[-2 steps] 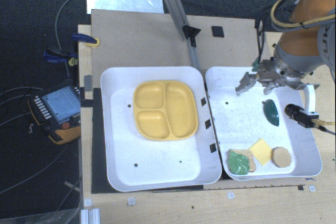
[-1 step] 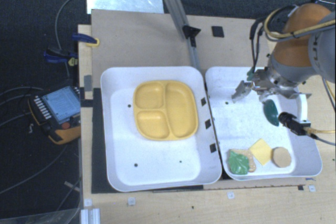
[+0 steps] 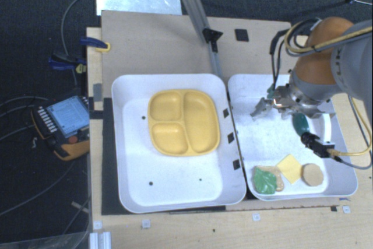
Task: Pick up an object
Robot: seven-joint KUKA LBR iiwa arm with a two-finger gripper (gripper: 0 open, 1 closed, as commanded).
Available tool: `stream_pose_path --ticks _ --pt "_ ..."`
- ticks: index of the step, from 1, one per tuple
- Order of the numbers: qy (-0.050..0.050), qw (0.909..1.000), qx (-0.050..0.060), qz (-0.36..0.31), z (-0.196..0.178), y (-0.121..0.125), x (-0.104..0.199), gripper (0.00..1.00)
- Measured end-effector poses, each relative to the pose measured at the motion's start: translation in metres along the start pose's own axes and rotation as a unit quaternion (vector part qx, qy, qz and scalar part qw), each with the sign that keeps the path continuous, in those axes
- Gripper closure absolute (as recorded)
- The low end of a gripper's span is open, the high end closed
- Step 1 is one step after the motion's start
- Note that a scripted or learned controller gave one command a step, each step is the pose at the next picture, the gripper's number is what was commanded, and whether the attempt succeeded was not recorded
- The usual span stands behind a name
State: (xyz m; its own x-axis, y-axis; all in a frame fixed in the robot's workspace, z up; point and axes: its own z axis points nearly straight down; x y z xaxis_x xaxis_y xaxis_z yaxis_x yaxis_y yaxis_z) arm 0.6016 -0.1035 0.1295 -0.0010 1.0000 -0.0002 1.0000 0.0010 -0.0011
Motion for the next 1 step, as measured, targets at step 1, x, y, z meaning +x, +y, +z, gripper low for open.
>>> stream_pose_path --ticks 1 --pt "0.000 1.0000 -0.003 0.000 -0.0133 0.0014 0.0001 1.00"
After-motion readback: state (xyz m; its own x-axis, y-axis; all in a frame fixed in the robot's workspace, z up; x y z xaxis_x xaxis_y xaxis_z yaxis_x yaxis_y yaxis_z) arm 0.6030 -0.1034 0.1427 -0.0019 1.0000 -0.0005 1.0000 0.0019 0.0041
